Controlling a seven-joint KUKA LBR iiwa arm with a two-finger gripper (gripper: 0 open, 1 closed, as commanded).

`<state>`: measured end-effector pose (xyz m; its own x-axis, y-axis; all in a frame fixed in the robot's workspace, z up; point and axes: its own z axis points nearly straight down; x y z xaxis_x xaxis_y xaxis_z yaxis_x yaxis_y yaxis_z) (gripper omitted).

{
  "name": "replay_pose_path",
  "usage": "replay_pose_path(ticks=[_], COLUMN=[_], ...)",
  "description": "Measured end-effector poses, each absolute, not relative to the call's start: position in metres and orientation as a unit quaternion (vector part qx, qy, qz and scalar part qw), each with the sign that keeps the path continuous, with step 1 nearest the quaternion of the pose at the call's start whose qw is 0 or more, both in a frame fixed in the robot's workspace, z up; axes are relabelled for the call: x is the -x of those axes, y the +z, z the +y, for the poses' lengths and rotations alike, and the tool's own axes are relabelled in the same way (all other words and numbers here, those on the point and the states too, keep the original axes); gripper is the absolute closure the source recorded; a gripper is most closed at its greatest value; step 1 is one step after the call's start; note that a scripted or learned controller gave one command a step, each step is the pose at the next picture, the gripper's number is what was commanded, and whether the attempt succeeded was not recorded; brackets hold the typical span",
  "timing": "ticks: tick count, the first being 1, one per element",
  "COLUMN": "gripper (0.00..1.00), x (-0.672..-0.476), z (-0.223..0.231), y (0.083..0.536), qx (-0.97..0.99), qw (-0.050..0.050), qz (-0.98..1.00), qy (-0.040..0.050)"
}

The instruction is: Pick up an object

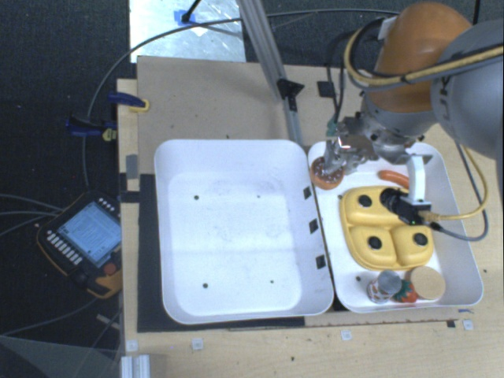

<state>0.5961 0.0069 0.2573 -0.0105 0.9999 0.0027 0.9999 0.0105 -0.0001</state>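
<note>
My gripper hangs over the back left corner of the right bin, right above a small round brown object with an orange rim. Whether the fingers touch it is unclear from this angle. A large yellow moulded piece with dark holes lies in the middle of that bin. An orange carrot-like piece rests behind it. At the bin's front sit a round tan disc and a small grey, red and green object.
The left bin stands beside the right one, with black clips on the shared wall. A white and black tool hangs beside the wrist. A pendant and cables lie left of the bench. A metal pole crosses the back.
</note>
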Motion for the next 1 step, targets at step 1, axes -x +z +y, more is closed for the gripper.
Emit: replay_pose_path(ticks=[1], gripper=[1.00], x=[-0.5789], z=[0.0634], y=[0.2387], qx=[0.704], qw=[0.002], qz=[-0.711], qy=[-0.0003])
